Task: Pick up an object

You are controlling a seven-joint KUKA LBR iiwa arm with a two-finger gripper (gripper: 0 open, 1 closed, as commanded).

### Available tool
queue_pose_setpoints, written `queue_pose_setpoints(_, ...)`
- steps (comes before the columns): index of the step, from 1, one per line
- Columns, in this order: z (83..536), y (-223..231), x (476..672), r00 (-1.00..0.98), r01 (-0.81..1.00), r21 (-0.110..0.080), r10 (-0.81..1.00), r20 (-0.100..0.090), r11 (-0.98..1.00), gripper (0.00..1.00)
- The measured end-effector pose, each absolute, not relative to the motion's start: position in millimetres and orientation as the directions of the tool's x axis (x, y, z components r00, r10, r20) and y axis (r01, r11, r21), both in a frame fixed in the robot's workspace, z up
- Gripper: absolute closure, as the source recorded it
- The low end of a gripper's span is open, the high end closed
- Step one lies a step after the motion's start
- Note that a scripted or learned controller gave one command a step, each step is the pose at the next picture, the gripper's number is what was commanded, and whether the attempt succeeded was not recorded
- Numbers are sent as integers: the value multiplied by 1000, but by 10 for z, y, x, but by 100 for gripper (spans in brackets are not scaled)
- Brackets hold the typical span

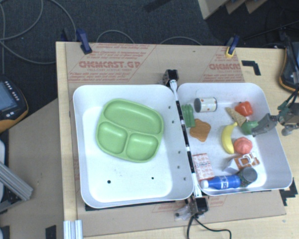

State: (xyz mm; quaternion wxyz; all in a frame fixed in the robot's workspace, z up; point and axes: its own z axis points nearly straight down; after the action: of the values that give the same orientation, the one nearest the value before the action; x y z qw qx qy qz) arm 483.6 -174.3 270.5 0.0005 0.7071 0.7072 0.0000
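Banana [228, 138] upright in view, tip upward

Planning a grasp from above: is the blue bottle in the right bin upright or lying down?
Lying down. The blue bottle stretches lengthwise along the right bin's near wall.

Green divided plate [130, 130] in left bin [84, 148]; tool [263, 125] over right bin [276, 156], beside banana [228, 138].

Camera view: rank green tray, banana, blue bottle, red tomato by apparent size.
Largest to smallest, as they look:
1. green tray, by far
2. blue bottle
3. banana, close to the bottle in length, so that pair is unsure
4. red tomato
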Motion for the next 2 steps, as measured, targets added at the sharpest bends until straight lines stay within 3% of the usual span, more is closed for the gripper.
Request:
queue_pose_setpoints(1, 1153, -1566, 5338, -1, 1000, -3, 1000, 1, 1, 0)
queue_pose_setpoints(2, 841, -1499, 5161, 1, 1000, -2, 1000, 1, -1, 0)
